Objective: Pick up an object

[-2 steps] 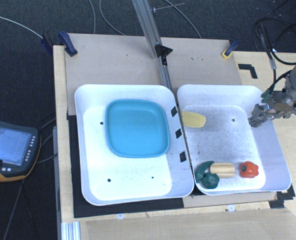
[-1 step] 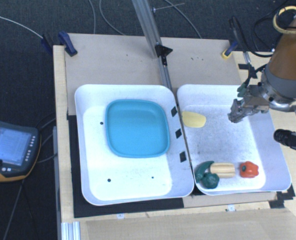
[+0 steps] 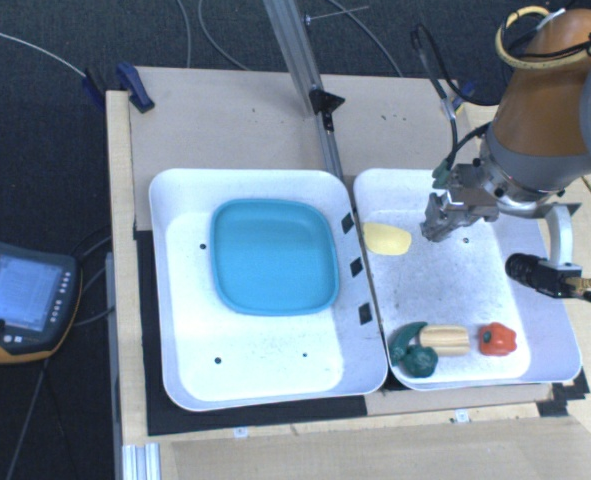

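Yellow lemon-like piece (image 3: 386, 239) lies upper left in right bin (image 3: 535, 298), just left of pincer (image 3: 442, 224), long axis roughly across frame; pincer hangs right of centre, nothing seen between its tips; opening cannot tell (too small and dark); green vegetable (image 3: 413, 350), tan roll (image 3: 445, 340), red pepper (image 3: 496, 339) sit well below along bin's lower edge; blue plate (image 3: 274, 256) in left bin (image 3: 175, 288); likely short leftward shift needed.
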Available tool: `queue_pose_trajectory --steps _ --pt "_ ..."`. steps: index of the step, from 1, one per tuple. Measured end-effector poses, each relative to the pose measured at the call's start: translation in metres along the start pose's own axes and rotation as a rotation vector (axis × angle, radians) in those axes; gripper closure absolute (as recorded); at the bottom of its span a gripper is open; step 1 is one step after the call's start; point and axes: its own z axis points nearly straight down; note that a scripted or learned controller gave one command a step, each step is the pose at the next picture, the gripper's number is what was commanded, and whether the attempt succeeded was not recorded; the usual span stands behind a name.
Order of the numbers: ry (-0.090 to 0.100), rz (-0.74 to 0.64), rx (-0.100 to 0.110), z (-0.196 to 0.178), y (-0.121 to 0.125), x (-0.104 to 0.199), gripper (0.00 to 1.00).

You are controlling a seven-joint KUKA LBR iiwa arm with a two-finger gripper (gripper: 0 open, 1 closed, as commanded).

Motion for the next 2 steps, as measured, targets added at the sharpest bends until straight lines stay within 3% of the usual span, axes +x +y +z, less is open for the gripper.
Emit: queue_pose_trajectory --steps 2 --pt "0.0 0.001 0.001 0.001 0.033 0.091 1.0"
